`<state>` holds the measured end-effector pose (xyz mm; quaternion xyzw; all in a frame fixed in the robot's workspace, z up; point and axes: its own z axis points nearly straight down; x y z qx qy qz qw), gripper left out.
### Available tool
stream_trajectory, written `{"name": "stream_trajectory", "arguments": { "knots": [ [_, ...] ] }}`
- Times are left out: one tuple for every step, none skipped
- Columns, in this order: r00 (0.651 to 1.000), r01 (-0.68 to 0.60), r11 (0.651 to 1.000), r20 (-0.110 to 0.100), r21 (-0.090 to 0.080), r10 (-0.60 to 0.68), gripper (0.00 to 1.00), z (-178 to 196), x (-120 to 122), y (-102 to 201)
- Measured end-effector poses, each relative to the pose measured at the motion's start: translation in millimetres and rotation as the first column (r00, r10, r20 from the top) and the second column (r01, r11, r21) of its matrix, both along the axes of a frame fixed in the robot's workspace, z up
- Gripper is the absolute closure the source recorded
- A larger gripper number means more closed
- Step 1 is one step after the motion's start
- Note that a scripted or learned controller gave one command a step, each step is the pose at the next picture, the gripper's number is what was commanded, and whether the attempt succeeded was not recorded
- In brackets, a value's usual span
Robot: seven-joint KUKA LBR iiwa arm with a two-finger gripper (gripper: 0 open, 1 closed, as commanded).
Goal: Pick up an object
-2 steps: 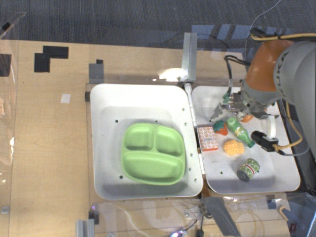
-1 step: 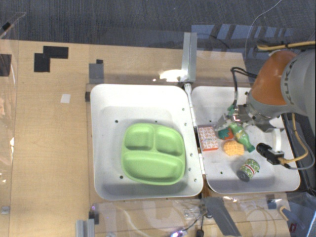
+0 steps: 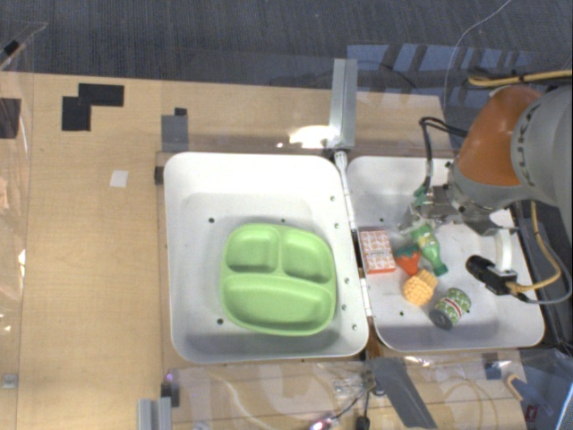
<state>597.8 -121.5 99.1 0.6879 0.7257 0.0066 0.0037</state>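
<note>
The right bin point(image 3: 385, 186) holds several small items. A pink and white box point(image 3: 377, 252) lies by its left wall. Beside it sit an orange-red toy vegetable point(image 3: 408, 262) with green leaves point(image 3: 431, 247), a yellow toy pineapple point(image 3: 419, 287) and a green can point(image 3: 450, 307). My gripper point(image 3: 428, 211) hangs low over the middle of this bin, just behind the green leaves. The wrist covers its tips. I see nothing held in it.
The left bin point(image 3: 179, 240) holds a green divided plate point(image 3: 279, 278). A metal post point(image 3: 343, 106) stands behind the wall between the bins. The arm point(image 3: 510, 141) comes in over the right bin's back right corner.
</note>
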Motion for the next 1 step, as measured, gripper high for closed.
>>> {"name": "stream_trajectory", "arguments": {
  "knots": [
    [1.000, 0.009, 1.000, -0.012, -0.004, -0.009, 1.00, 126.3, 1.6, 49.4]
  ]
}}
